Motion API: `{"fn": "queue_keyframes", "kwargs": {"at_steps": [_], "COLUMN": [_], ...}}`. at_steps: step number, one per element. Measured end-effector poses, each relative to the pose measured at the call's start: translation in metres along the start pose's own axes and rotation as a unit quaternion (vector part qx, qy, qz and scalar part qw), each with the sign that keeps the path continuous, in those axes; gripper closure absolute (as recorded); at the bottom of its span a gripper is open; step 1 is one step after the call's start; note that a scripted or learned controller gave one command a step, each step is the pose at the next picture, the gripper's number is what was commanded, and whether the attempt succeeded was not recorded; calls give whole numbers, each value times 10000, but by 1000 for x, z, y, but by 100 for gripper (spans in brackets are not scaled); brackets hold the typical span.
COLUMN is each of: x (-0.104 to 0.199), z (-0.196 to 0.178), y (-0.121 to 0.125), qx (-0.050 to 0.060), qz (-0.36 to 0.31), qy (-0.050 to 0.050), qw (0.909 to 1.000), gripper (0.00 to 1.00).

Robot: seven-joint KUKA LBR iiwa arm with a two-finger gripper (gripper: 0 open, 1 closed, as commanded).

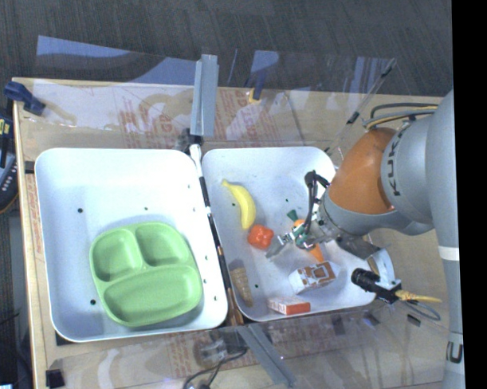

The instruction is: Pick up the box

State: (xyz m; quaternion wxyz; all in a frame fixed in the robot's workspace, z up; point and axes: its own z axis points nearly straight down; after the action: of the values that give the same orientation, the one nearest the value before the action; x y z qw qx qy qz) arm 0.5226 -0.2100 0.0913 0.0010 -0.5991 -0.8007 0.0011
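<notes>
**Arm low over the right bin, box lying just below the gripper**

A wooden bench (105,115) with pale printed markings carries two shallow white bins side by side, and dark carpet-like flooring shows beyond its far edge. A grey metal bar (203,95) stands at the seam between the bins on the far side, and a blue clamp (21,95) grips the bench's far left corner.

The left bin (68,188) holds a green divided tray (146,273) with three compartments, set toward its near side. The right bin (266,169) holds a yellow banana (242,202) near its middle-left, a red-orange round object (261,236) just below the banana, a brownish item (242,284) against the left wall, and a flat orange-and-white packet (289,307) by the near wall. The box (313,276) (white with brown print) lies tilted in the near right part of that bin, resting on the floor.

The arm (402,176) comes in from the right, its orange band (363,181) bulging above the wrist, and bends down into the right bin. The gripper (297,236) sits just above the box and right of the red-orange object. How far the fingers are parted cannot be told, and nothing can be seen between them. A small orange thing (312,249) shows beside the gripper, too hidden to identify.
</notes>
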Motion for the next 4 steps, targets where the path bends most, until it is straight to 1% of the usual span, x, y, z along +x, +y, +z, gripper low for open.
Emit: {"fn": "queue_keyframes", "kwargs": {"at_steps": [1,2,3,4], "x": [13,13,81,77], "z": [0,-10,-141,-107], "y": [-44,-44,6,118], "qx": [-2,5,-19,-1], "qz": [-211,-250,-491,198], "qy": [10,7,-3,4], "qw": [9998,9997,9988,9998], "gripper": [0,100,100,100]}}
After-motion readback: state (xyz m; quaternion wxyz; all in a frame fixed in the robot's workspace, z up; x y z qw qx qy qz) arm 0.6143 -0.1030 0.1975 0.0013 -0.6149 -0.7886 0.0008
